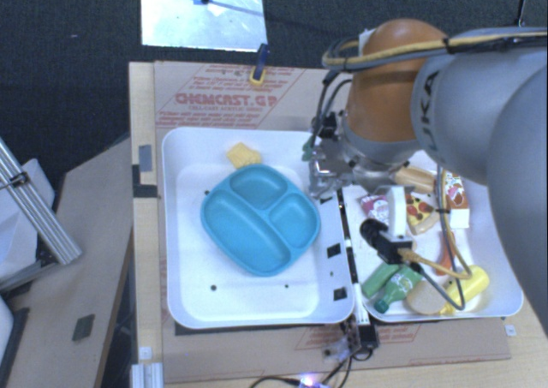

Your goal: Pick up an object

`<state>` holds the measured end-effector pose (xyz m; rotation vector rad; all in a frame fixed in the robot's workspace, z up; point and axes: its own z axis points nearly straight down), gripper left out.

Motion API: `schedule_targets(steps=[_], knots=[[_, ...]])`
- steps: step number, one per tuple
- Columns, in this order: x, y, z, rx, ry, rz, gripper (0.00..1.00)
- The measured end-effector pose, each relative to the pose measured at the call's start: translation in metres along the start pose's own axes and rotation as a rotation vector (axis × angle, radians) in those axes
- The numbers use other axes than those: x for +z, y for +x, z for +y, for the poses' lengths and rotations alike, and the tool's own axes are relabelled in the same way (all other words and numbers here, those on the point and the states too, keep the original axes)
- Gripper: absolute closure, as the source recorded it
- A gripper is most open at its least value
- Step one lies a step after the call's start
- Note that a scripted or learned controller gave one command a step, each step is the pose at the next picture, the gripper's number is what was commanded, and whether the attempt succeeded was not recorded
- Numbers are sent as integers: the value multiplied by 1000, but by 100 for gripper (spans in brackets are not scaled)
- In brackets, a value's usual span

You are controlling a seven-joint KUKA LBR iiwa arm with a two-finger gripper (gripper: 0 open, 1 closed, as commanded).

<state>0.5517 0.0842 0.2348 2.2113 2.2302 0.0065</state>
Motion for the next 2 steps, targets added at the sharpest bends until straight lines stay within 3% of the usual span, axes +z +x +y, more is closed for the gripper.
schedule_targets(steps=[2], knots=[[16, 2, 0, 4, 4, -2, 100]])
